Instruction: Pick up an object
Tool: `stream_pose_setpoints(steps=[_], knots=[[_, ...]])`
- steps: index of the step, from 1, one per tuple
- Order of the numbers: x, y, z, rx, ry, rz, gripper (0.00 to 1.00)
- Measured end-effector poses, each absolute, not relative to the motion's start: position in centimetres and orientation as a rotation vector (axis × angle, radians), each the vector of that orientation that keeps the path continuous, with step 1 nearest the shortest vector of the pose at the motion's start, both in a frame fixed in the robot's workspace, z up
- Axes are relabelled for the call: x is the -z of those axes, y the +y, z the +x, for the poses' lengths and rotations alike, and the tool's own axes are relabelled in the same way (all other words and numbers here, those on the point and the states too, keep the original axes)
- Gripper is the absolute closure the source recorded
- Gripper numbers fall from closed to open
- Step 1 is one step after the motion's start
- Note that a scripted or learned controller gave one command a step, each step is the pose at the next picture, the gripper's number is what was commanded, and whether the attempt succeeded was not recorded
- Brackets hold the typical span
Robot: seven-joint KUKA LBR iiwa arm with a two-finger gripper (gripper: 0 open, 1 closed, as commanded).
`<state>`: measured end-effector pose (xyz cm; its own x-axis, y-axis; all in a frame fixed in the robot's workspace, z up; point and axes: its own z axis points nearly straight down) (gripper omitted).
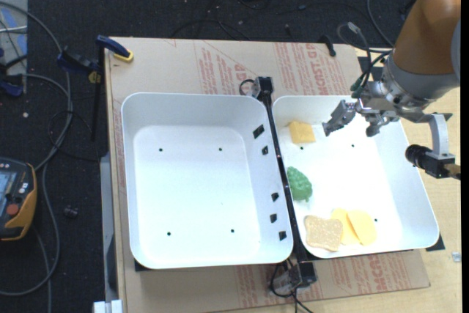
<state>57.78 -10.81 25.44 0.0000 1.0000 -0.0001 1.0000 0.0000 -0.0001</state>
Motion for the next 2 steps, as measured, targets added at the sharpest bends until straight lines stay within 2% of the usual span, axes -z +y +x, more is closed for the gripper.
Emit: stream_pose_setpoints(steps=[1,2], knots=[[-19.5,-2.4,57.3,0.004,2.233,2.217,0.00],[-20.8,-2.8,57.4,0.000,2.222,2.221,1.00]])
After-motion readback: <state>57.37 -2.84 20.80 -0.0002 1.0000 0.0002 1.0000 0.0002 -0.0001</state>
